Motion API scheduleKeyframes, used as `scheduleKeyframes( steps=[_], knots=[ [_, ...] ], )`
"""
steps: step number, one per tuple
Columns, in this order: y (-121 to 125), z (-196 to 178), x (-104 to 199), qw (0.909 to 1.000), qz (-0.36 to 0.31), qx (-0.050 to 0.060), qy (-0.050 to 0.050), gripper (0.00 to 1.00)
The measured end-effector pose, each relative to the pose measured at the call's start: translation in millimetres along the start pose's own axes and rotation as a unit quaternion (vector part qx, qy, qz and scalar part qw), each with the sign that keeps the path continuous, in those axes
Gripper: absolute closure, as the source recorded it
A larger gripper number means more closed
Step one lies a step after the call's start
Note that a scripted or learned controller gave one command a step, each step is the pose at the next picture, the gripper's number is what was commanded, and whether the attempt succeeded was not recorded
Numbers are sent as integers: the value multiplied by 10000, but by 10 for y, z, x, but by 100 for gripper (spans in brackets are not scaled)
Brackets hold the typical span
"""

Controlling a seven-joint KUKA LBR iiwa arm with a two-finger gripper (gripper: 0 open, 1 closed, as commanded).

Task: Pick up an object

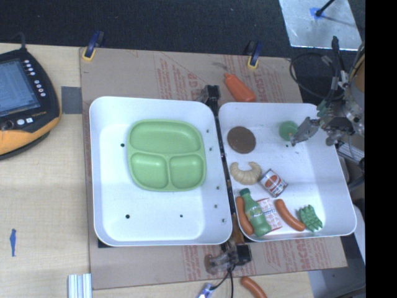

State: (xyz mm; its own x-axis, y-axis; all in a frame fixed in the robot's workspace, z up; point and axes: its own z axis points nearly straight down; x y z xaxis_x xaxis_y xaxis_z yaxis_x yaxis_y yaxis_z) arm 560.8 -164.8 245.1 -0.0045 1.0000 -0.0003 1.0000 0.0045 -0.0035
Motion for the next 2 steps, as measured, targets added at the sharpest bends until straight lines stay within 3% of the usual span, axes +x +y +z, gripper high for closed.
scheduleKeyframes(
  steps=[1,2],
  knots=[
    [800,807,-291,10000,-11,6,-5,0],
    [404,332,-422,10000,7,-1,5,0]
  ],
)
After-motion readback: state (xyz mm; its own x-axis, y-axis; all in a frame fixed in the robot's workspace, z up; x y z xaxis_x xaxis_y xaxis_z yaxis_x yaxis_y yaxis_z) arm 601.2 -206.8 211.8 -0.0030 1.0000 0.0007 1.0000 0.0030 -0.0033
